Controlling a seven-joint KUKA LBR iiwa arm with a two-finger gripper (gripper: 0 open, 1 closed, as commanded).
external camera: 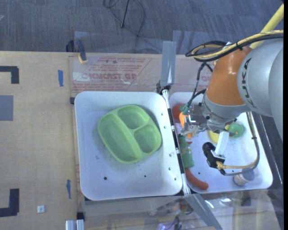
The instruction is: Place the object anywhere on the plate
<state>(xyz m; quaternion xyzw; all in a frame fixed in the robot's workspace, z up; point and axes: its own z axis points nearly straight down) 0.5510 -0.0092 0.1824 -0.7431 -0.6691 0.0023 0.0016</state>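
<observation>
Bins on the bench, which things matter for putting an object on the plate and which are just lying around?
For the job:
green plate in the left bin
arm's gripper over the right bin

Lying about:
dark green item
red sausage-shaped item
green-and-yellow toy
small round item

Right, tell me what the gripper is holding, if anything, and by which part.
Cannot be told: the grey arm's gripper hangs low over the right white bin among small toy foods, fingertips hidden.

A robotics lab: taped bench point(36, 134), two white bins point(90, 179), loose cables point(126, 13).
</observation>
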